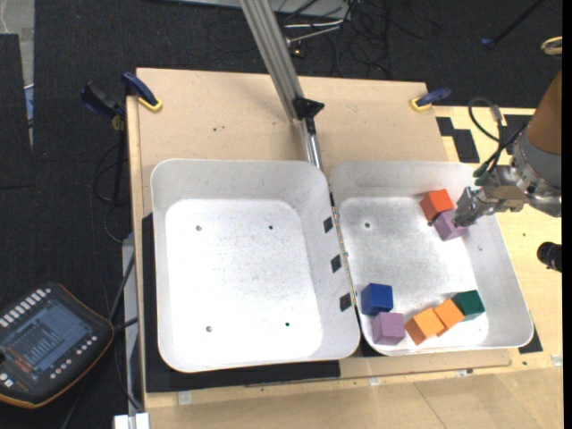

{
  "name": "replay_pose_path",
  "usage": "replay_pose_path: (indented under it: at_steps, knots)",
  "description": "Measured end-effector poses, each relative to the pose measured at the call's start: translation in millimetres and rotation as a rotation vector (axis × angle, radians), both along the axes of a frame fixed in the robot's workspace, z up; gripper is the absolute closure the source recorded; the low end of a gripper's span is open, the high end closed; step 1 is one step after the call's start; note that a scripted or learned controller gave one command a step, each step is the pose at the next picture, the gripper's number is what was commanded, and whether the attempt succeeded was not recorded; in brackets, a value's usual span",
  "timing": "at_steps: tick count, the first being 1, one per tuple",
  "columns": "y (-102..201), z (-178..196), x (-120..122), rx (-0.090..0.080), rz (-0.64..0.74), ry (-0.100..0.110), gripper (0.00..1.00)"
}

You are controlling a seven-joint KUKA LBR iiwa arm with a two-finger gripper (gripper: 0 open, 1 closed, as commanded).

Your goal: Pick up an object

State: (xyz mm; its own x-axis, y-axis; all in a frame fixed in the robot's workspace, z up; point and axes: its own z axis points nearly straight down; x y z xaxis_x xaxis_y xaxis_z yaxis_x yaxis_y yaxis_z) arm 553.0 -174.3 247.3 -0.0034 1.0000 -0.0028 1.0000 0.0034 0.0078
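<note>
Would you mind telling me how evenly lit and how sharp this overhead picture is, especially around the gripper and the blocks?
Camera view: lighting is soft and even, with no harsh glare on the right bin; the blocks cast only faint shadows; the gripper looks slightly blurred beside the purple block, so its fingers are hard to read; the blue block is fairly crisp.

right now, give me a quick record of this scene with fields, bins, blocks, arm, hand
bins: left bin and right bin, both white, side by side
far-side blocks, right bin: orange block, purple block
near-side blocks, right bin: blue block, purple, orange, green
arm: reaches in from the right
hand: hand over the right bin's far side, by the upper purple block
</note>
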Motion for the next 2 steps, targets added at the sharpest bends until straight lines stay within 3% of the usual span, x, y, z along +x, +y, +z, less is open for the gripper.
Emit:
replay_pose_path:
  at_steps: [1,2]
  knots:
    - [0,42,2,0.000,0.000,0.001,1.00]
    - [46,24,-3,0.004,0.004,0.009,1.00]
